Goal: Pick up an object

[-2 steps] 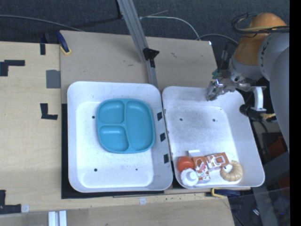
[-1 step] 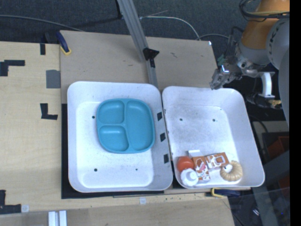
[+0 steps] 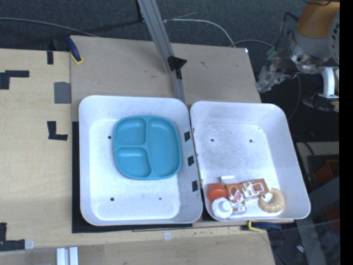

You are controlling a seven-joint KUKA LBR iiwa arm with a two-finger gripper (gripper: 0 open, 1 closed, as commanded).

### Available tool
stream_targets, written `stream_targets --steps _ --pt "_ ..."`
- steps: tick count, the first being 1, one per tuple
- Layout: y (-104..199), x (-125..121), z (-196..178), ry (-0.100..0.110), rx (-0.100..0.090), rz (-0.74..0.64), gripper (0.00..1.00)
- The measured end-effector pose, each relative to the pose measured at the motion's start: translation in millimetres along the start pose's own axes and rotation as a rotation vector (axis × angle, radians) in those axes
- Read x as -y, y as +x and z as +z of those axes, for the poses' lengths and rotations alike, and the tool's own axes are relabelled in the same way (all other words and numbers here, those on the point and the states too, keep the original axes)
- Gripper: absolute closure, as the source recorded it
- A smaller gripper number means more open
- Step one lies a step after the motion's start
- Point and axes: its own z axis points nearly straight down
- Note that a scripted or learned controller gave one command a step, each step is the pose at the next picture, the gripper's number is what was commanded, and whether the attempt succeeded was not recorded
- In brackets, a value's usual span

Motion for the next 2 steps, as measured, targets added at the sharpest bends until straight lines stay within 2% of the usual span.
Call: stream_targets --steps 1,2 --pt "46.7 19.9 5.6 0.009 -0.003 -0.003 1.0" --pt "94.0 24.5 19.7 0.01 -0.003 -0.004 1.0"
